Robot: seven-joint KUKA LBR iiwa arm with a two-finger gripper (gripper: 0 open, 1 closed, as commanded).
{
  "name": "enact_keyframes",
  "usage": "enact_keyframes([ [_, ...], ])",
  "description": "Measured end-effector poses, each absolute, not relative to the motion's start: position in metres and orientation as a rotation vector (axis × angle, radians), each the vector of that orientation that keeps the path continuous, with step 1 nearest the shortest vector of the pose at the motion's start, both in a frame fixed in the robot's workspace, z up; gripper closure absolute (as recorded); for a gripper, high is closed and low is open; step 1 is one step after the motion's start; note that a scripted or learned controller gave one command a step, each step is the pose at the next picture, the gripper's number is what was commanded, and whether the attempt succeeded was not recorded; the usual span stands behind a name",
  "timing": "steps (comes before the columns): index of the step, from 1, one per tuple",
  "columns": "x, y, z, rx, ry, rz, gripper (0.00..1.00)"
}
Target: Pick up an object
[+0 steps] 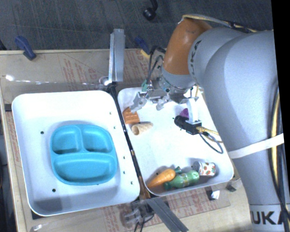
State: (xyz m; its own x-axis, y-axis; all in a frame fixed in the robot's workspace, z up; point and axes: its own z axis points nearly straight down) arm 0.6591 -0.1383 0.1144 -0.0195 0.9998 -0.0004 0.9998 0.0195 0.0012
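My gripper (148, 104) hangs over the far left part of the right bin (163, 147), open, with nothing between its fingers. Just below its left finger lies a small orange block (131, 116), and a pale cone-shaped piece (141, 128) lies beside that. A purple item (185, 113) peeks out under the wrist. Along the near wall of the right bin lie a carrot (161, 177), a green bottle (184, 180) and a white item with red spots (206, 169).
The left bin (31, 149) holds a blue divided plate (83, 154). The grey arm (234, 89) covers the right side of the right bin. A metal bar (115, 54) stands behind the gap between the bins.
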Motion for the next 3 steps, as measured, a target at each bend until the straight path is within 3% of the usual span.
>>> enact_keyframes([
  [1,0.566,-0.116,0.092,2.218,2.221,-0.009,0.00],
  [2,0.633,-0.124,0.092,2.217,2.228,-0.002,0.00],
  [3,0.634,-0.123,0.102,2.214,2.233,-0.002,1.00],
])
